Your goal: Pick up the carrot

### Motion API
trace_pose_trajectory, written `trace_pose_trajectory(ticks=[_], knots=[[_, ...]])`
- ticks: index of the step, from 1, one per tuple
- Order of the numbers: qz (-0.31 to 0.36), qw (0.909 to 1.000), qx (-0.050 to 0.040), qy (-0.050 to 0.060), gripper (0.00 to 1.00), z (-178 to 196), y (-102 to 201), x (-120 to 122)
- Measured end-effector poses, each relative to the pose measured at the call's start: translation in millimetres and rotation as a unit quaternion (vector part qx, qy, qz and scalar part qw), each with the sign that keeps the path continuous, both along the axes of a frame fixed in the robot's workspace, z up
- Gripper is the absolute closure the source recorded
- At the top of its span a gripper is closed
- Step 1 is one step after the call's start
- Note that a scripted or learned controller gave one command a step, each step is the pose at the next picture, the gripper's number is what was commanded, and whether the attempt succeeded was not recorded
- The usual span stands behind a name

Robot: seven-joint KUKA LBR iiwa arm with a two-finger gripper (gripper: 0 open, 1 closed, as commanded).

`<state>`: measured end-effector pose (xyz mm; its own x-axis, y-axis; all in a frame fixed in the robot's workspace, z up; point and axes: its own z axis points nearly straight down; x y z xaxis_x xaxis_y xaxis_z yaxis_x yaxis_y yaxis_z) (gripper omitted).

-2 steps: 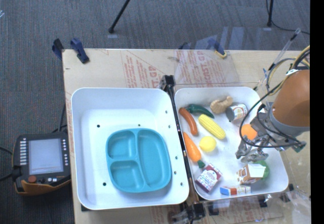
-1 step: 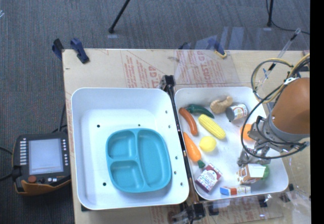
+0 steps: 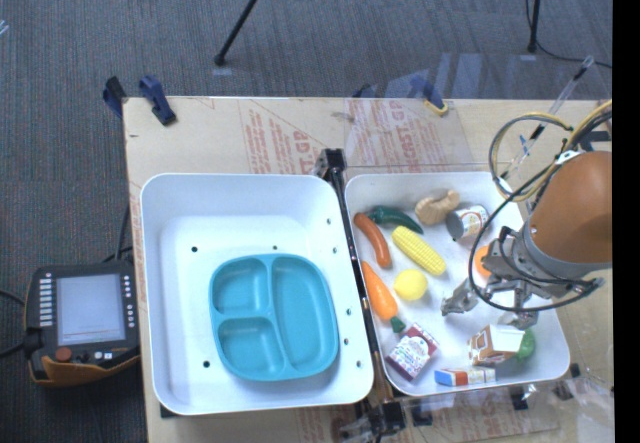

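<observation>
Carrot (image 3: 378,291) against right bin's (image 3: 556,351) left wall, at 9 o'clock from lemon (image 3: 410,284). Gripper (image 3: 490,308) at 3 o'clock of carrot, well apart. Fingers spread, gripping nothing.

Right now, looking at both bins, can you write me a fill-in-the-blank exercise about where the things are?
1. The blue divided plate lies in the ____ bin.
2. The carrot lies near the ____ wall of the right bin.
3. The corn cob lies just above the yellow ____.
4. The gripper hangs over the ____ bin.

Missing words: left; left; lemon; right
</observation>
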<state>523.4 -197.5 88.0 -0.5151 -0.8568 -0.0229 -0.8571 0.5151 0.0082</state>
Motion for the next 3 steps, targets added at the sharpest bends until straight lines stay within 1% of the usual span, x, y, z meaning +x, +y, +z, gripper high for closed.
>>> trace_pose_trajectory(ticks=[1, 2, 3], knots=[[-0.106, 0.9943, -0.0088, 0.002, 0.00, -0.1, -10.2, 41.8], [-0.107, 0.9942, -0.0067, 0.001, 1.00, 10.0, -8.2, 43.3], [-0.213, 0.9771, -0.0084, -0.002, 1.00, 124.9, 44.5, 108.4]])
